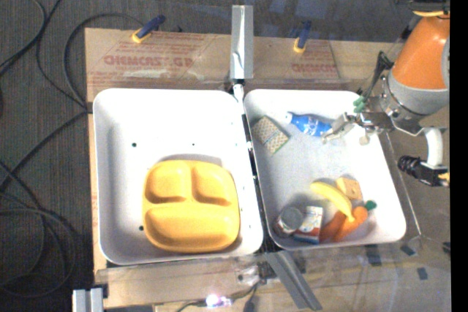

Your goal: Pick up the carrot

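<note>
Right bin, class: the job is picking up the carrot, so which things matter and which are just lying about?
Matter:
carrot
gripper
right bin

Lying about:
banana
blue bottle
can
small carton
yellow tray

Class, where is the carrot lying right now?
The carrot lies in the right bin's near-right corner, just beside the banana.

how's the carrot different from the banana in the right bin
The carrot is orange with a green tip; the banana is plain yellow. The carrot looks straight and slants down toward the can, while the banana curves. The carrot lies nearer the bin's front edge; the banana sits just behind it. Both are long, lie flat in the same front corner pile, and neither is in the gripper.
</note>
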{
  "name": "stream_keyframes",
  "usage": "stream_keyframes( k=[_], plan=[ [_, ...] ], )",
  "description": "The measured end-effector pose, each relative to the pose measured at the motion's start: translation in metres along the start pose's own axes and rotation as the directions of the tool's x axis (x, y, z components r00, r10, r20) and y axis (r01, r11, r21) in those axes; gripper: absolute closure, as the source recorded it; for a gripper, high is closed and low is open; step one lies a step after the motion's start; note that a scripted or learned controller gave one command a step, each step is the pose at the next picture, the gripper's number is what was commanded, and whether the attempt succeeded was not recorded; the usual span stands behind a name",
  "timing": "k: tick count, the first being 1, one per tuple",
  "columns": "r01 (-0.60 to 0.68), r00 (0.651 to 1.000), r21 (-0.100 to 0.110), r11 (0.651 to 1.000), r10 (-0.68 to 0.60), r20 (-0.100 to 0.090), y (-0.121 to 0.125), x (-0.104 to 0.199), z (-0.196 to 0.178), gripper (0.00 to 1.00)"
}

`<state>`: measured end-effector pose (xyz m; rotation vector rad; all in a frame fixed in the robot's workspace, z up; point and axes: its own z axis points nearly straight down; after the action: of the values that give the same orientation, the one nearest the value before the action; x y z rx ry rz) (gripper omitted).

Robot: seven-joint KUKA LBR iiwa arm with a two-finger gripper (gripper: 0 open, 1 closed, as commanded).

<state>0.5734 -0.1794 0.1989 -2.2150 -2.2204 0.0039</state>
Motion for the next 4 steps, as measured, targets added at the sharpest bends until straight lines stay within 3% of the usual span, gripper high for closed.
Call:
stream_keyframes(
  k=[1,2,3,4],
  plan=[
    [0.310,0.951,-0.001,0.951,-0.310,0.001,-0.072,-0.017,0.006,0.00],
    [0.281,0.960,-0.003,0.960,-0.281,0.001,-0.090,-0.030,0.005,0.00],
    [0.294,0.956,-0.003,0.956,-0.294,0.003,-0.090,0.039,-0.077,0.00],
    [0.617,0.787,-0.002,0.787,-0.617,0.002,-0.090,-0.002,-0.033,0.00]
  ],
)
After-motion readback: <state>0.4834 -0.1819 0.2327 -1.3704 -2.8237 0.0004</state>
